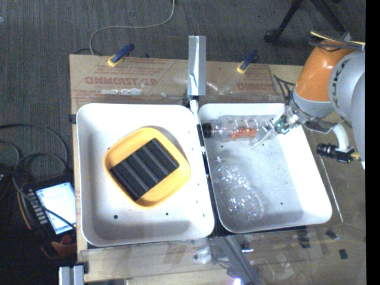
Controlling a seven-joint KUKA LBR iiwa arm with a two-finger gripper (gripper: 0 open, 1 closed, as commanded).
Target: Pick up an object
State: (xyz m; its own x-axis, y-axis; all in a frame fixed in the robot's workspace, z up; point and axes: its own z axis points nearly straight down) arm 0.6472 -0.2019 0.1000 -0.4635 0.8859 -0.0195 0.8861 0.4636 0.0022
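Clear plastic bottle with a dark cap and orange label (233, 130) lies on its side along the far edge of the right white bin (314, 177), cap toward the divider. It looks light, thin-walled, slippery and apt to roll; the middle of the body seems the best hold. The gripper (281, 125) sits just beside its base end.

The grey arm (356, 94) enters from the right, its orange band (320, 76) high at the upper right. The wrist slants down and to the left, ending in the gripper (279, 125), which sits low and points leftward.
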